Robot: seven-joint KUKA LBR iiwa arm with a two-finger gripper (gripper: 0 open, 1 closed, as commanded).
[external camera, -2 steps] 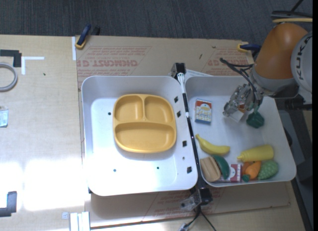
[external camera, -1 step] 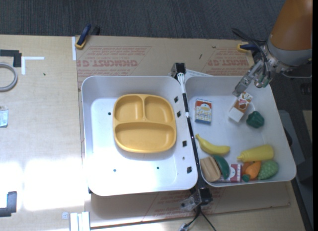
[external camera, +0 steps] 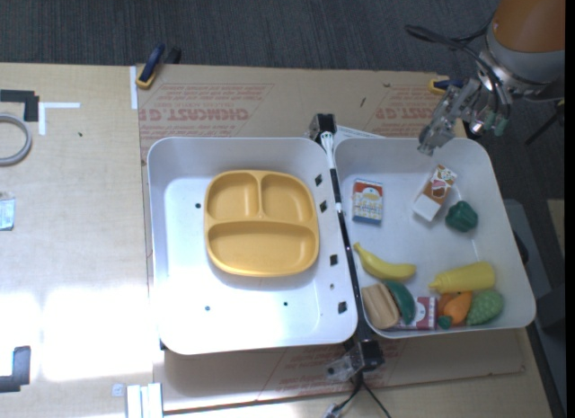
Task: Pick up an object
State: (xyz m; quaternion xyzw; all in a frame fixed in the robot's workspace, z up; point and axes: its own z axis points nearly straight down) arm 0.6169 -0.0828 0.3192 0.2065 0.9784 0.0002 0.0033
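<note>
Glossy white plastic bins (external camera: 171,227), matt yellow tray (external camera: 262,223) (plastic-looking), brown cardboard (external camera: 216,106)

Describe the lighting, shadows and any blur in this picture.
Camera view: a bright patch of light falls across the bench at lower left, washing out its surface; the yellow plate casts a soft shadow in the left bin; the gripper looks slightly blurred, while the banana is sharp.

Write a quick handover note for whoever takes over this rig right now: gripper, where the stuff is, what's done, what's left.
Gripper: above the far edge of the right bin, nothing between its fingers.
Right bin holds the banana, small carton, juice box, green broccoli piece, yellow corn and more toy food in the near corner.
Left bin: yellow divided plate.
Done: nothing picked.
Left: descend, grasp one object, lift.
</note>
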